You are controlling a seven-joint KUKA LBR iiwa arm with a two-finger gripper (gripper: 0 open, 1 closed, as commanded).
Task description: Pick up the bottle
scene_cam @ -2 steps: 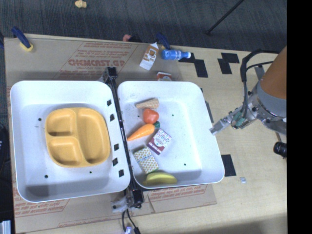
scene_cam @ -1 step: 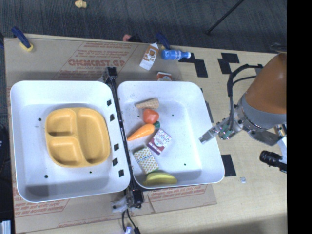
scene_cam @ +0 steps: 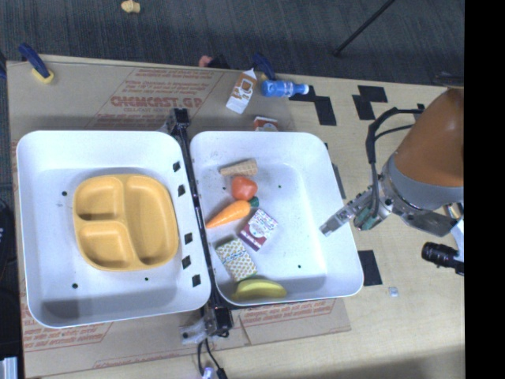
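Glossy plastic bottle (scene_cam: 282, 89); smooth white plastic bins (scene_cam: 31, 235).

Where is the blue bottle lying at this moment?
The blue bottle lies on the bench beyond the right bin, outside both bins, beside a small carton.

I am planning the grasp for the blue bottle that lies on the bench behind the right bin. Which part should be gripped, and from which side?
The bottle lies on its side outside the bins, its length running left to right. Probably best to grip the middle of its body from straight above, closing across its narrow width. A small carton lies near its left end, so stay away from that end.
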